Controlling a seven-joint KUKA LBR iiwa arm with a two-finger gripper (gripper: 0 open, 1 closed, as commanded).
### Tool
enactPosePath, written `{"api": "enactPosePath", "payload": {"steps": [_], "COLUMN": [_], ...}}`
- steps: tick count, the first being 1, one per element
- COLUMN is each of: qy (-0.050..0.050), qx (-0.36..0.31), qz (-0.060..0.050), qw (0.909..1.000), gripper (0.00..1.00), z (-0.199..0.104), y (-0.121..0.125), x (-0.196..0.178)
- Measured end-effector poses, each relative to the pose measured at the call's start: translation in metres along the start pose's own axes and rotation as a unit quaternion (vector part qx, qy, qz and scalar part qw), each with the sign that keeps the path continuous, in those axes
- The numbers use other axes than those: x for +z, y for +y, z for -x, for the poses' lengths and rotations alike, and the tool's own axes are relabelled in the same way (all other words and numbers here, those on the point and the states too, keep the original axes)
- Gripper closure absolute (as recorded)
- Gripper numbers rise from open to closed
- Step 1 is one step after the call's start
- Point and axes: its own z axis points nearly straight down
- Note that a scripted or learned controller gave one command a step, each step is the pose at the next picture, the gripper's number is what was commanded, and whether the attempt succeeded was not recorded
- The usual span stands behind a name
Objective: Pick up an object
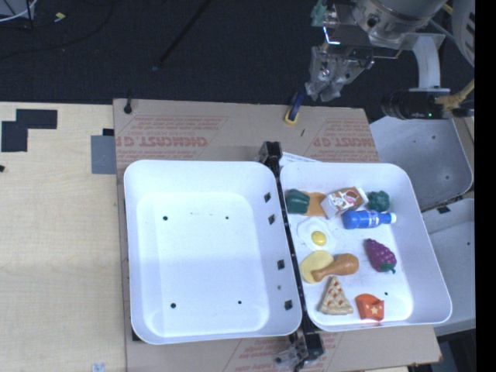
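The toys all lie in the right bin, well below and a little right of the gripper. Nearest the camera, at the bin's front, sit one pizza slice and one red piece, which is too small to name. Behind them lie one drumstick and one bunch of purple grapes. Next comes one fried egg, almost straight below the gripper. Farther back are one blue bottle, one small carton, one dark green piece with an orange scrap touching it, and one green leafy piece; the shapes of these green things are hard to make out. The left bin stands down and to the left of the gripper.

Beyond the bins, on the cardboard sheet, one small blue and yellow item lies just below and left of the gripper; it is too small to identify. The gripper hangs past the bins' far edge, above the cardboard's rim, with nothing seen in it. Against the dark floor its jaws blur together, so I cannot tell how they stand. The arm is cut off by the top edge.
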Motion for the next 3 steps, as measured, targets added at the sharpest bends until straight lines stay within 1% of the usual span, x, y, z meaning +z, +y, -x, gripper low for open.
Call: {"api": "enactPosePath", "payload": {"steps": [1,2,3], "qy": [0.002,-0.004,0.000], "qx": [-0.007,0.002,0.000], "qz": [-0.004,-0.016,-0.003], "qw": [1.0000,0.9999,1.0000], "gripper": [1.00,1.00,1.00], "z": [-0.133,-0.134,-0.123], "y": [-0.057,-0.091,-0.117], "x": [-0.055,0.123,0.013]}}
